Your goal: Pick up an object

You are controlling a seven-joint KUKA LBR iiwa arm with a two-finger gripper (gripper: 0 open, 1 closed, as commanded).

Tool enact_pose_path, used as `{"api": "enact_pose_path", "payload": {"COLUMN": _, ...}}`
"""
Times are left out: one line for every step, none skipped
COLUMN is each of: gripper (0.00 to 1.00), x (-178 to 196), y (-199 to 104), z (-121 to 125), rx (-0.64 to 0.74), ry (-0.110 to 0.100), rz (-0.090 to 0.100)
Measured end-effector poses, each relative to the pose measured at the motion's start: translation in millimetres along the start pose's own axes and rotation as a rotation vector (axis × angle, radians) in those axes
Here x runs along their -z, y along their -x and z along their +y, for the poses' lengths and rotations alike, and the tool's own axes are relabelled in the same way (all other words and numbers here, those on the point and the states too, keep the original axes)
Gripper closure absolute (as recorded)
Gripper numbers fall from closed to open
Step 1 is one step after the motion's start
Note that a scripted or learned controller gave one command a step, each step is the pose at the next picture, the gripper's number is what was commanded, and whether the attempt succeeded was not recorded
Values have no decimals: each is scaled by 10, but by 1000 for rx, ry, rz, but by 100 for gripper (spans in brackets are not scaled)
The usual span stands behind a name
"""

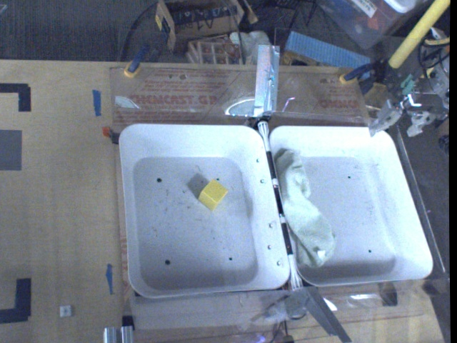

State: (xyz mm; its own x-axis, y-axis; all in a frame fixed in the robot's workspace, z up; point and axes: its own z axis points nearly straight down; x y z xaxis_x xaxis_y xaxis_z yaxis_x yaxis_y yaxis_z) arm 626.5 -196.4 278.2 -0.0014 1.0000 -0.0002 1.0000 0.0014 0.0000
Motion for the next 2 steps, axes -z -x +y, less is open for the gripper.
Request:
{"api": "enact_pose_path", "payload": {"gripper": 0, "x": -1791, "y": 145, "z": -256, "rx": -322, "ry": 5, "rz": 12}}
{"api": "enact_pose_path", "payload": {"gripper": 100, "x": -1694, "y": 170, "z": -259, "rx": -322, "ry": 7, "rz": 5}}
